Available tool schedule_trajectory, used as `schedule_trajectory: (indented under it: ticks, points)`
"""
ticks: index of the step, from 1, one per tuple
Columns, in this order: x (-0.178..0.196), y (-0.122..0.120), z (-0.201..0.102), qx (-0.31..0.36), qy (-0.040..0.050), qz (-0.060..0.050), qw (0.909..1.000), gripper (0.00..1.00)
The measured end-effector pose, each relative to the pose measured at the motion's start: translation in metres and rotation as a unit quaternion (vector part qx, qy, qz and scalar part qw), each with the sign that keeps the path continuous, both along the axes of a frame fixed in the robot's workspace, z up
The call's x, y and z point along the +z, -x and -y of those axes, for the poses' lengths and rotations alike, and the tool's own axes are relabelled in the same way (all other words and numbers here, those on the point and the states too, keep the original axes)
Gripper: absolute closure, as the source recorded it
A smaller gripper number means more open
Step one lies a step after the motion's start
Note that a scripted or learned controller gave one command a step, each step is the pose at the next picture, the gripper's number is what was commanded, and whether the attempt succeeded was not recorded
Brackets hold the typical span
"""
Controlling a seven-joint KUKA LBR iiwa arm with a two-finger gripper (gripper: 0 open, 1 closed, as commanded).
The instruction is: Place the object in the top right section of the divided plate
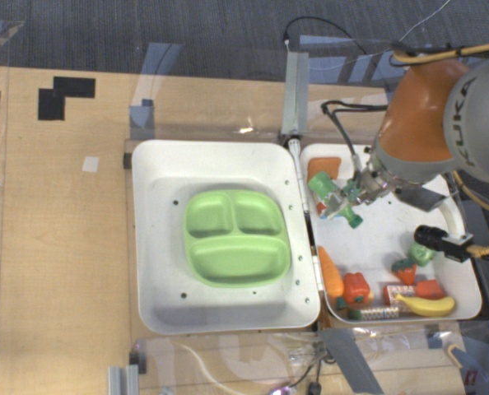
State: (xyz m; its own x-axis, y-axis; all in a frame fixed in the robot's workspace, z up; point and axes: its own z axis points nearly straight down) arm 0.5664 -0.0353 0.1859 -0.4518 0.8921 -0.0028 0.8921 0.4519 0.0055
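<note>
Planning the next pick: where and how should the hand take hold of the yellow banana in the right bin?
Probably grip the yellow toy banana across its thick middle, coming straight down from above. It lies flat and lengthwise by the near wall of the right white bin, so close across its narrow width.

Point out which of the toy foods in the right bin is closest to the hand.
The green toy near the bin's upper left, right beside the hand. The carrot, banana and red pieces lie along the bin's lower edge.
</note>
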Motion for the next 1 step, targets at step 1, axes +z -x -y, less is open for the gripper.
schedule_trajectory:
  ticks: [1]
  points:
    - [-0.0008,0.0467,0.0074,0.050,0.0004,-0.001,0.9987,1.00]
